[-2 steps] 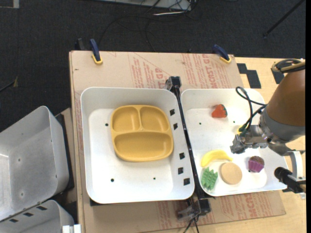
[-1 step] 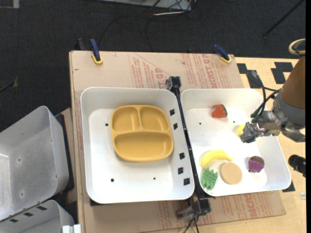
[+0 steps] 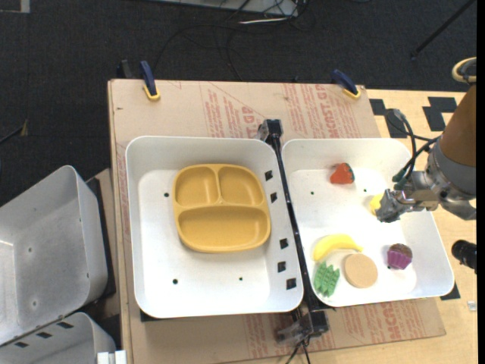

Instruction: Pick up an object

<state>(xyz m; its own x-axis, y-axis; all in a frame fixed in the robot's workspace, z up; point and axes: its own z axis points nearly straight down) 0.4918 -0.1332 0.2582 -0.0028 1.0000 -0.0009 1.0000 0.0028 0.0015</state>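
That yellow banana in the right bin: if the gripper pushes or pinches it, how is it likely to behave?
The banana looks like a smooth moulded toy, so probably stiff, light and a bit slippery. Its curved shape may pivot rather than roll when pushed. It lies close to the green piece and the tan disc, so a nudge could disturb them.

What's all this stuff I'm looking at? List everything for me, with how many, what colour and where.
bins: two, white, side by side on the bench
tray: one, yellow, three compartments, in the left bin
strawberry toy: one, red, far part of the right bin
banana toy: one, yellow, near part of the right bin
green toy: one, green, near left corner of the right bin
round disc: one, tan, beside the green toy
purple toy: one, purple, near right of the right bin
small yellow piece: one, yellow, beside the gripper
clamps: two, blue and yellow, bench's far edge
gripper: one, grey, low over the right bin
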